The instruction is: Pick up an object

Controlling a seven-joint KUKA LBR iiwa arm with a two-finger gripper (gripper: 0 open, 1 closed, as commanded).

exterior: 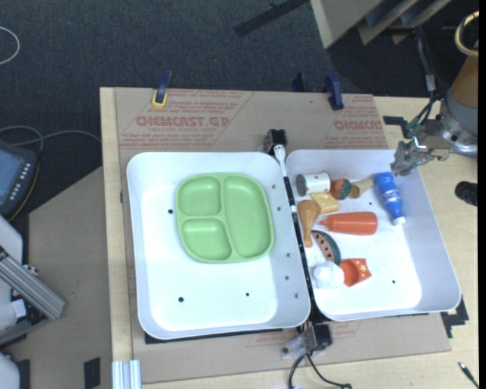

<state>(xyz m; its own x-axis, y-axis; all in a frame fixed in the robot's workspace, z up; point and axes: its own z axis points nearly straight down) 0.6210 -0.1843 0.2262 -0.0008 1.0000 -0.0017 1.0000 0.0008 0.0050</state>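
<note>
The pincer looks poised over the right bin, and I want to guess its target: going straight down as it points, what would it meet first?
Probably the blue bottle, lying just below the pincer in the right bin. Depth is unclear from this slanted view, so it might instead land on bare bin floor beside the bottle.

floor: dark blue-grey carpet | bench: brown board | top right: pale furniture, possibly a cabinet

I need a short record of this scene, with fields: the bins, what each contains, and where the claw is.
left bin: holds a green divided plate
right bin: holds a blue bottle, an orange carrot-like toy, a red item and other small toys
claw: above the far right corner of the right bin, near the blue bottle
held object: none seen between its fingers
</note>
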